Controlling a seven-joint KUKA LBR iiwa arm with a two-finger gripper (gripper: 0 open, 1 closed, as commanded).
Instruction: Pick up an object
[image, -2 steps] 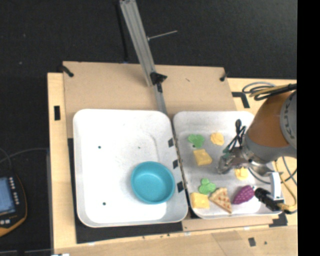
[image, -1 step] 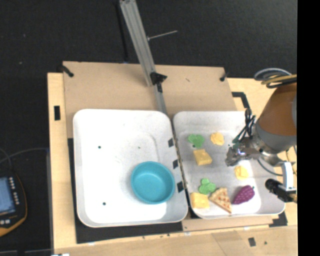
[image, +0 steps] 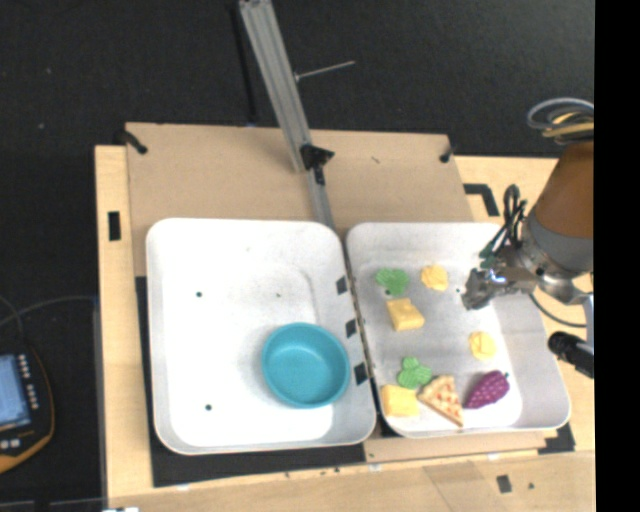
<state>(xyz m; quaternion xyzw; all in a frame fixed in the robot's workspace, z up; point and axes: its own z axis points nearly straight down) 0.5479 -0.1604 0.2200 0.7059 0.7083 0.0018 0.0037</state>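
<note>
The gripper (image: 478, 290) is seen at the right of the frame, over the right bin (image: 452, 236); its state cannot be told. Just below lies a small yellow toy food piece (image: 483, 345), judged light, rigid and smooth, best pinched across its width.

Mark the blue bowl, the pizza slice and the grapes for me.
blue bowl (image: 303, 365): camera view, inner floor.
pizza slice (image: 441, 398): camera view, middle of topping.
grapes (image: 486, 389): camera view, centre of bunch.
</note>
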